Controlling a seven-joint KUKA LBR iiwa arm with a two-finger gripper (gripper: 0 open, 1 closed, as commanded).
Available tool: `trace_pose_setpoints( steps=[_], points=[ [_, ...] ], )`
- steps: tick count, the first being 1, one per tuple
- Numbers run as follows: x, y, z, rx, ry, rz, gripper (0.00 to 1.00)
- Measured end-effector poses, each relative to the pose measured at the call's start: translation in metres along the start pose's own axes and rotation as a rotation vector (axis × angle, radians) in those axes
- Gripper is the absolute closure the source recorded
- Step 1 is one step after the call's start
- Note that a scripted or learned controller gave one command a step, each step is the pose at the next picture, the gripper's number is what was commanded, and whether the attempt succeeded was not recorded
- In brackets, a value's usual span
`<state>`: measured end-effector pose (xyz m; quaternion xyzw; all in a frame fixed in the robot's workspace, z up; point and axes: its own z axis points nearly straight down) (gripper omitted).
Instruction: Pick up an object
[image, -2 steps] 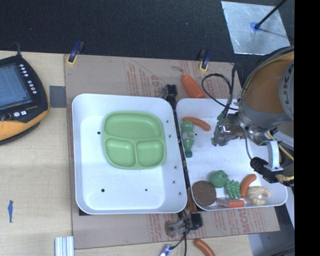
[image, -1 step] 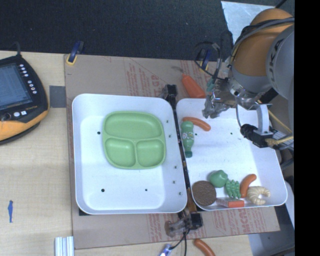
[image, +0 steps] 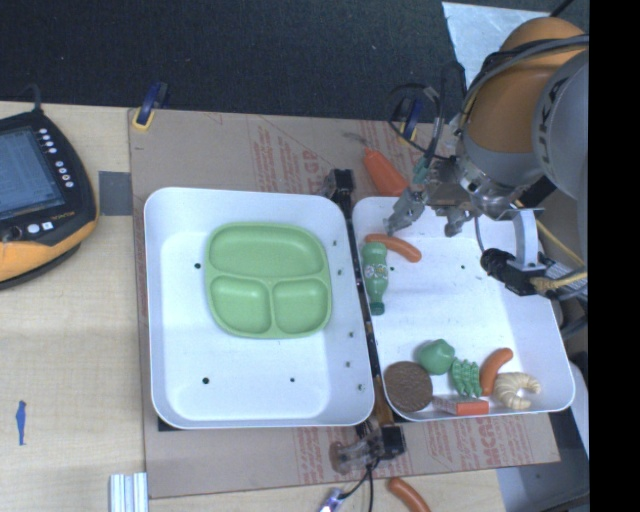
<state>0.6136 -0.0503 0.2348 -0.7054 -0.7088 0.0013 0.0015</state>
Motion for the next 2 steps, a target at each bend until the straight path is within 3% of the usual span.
trace_pose_setpoints(
  steps=[1, 2],
  points=[
    [-0.065, 0.029, 0.081, 0.003, -0.001, 0.003, 0.00],
    [-0.052, 0.040, 0.142, -0.005, -0.008, 0.003, 0.00]
  ],
)
